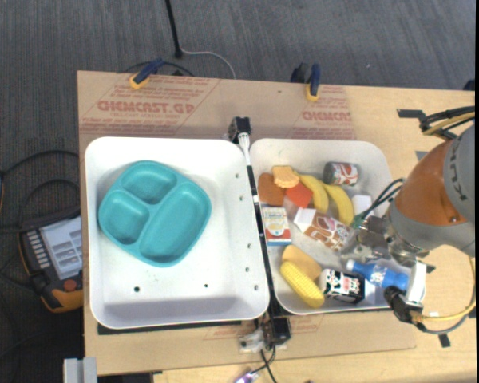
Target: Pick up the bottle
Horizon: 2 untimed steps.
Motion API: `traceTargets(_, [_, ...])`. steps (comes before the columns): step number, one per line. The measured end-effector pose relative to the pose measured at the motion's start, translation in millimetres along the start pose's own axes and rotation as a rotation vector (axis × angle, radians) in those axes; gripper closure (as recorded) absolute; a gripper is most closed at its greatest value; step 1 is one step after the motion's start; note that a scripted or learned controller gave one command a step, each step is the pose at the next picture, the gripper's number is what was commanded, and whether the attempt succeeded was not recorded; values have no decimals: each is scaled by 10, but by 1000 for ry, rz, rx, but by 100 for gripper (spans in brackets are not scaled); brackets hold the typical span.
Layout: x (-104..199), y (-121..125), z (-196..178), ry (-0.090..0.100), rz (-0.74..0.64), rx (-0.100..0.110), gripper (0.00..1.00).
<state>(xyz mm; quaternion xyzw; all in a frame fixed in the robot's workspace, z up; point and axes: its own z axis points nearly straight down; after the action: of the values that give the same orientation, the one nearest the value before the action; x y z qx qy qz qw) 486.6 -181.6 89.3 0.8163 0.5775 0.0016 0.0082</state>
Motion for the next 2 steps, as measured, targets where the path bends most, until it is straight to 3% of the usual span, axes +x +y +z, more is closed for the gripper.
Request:
traceTargets(1, [39,-9,10,7,-4,5,0])
traceTargets(2, [22,0,-96,4,-3,2,100])
